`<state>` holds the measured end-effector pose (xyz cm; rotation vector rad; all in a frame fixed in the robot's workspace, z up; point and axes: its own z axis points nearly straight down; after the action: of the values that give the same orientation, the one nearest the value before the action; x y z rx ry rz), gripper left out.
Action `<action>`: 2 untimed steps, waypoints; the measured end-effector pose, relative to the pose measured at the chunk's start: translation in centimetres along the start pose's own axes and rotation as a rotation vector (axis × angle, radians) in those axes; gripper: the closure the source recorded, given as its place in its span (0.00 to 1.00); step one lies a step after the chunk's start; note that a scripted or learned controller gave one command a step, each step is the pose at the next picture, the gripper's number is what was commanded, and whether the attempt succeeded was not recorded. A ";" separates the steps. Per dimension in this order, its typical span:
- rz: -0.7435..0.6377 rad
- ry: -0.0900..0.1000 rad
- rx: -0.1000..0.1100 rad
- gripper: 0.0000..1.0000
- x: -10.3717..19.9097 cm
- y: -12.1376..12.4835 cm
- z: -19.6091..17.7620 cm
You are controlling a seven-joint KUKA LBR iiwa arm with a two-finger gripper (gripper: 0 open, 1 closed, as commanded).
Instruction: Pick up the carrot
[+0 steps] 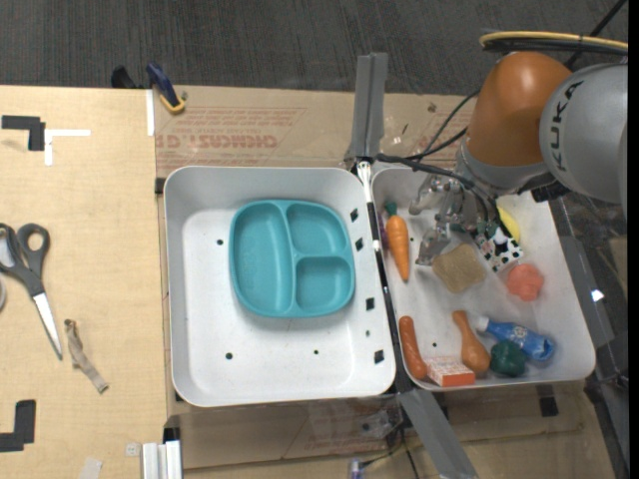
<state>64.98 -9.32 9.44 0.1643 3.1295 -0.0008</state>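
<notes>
- Hovering over the right bin (569, 267), the grey arm (589, 133) with its orange band reaches in from the right, and the fingers (439, 230) hang low near the bin's upper left part.
- Looking at the fingers, metal parts point downward, but how far apart they stand I cannot tell; nothing is seen between them.
- And there's the carrot (398, 245), lying lengthwise along the right bin's left wall, green top toward the far end, just left of the fingers and apart from them.
- Beside the fingers on the right sits a tan sponge-like block (458, 267), and past it a black-and-white dice (504, 252) and a pinkish round fruit (525, 281).
- Down at the near end: a red sausage-like piece (410, 347), a small orange box (452, 372), a tan drumstick shape (469, 339), a blue bottle (519, 335) and a dark green lump (507, 359).
- Over in the left bin (200, 347), a teal divided plate (293, 257) rests alone.
- Out on the counter (90, 218) at far left, scissors (30, 272) lie flat.
</notes>
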 end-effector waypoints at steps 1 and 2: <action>0.442 0.005 0.002 0.00 3.1 -0.6 0.1; 0.757 0.014 0.012 0.00 0.1 -0.5 0.3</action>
<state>64.86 -9.85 9.13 1.3155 2.8609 -0.0129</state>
